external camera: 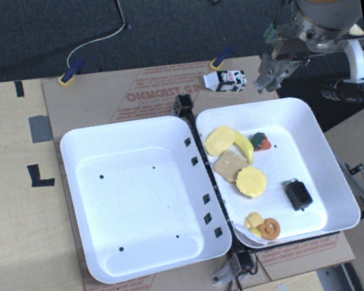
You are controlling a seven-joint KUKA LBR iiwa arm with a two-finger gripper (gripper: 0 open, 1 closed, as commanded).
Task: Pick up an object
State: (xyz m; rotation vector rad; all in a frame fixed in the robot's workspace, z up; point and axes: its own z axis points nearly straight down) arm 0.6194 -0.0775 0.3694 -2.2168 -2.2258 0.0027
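Two white bins on the surface, arm raised at upper right.

The left bin [136,202] sits beside the right bin [306,157], which holds a yellow banana [243,147], tan bread slice [230,165], yellow disc [250,182], small pretzel [270,228] and black block [298,194]. The end effector [270,79] hangs beyond the right bin's far rim, nothing between its fingers; how far they're open, I cannot tell.

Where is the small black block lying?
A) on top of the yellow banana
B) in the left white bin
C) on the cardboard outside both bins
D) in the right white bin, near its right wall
D: the small black block lies on the right white bin's floor near its right wall, apart from the yellow food pieces.
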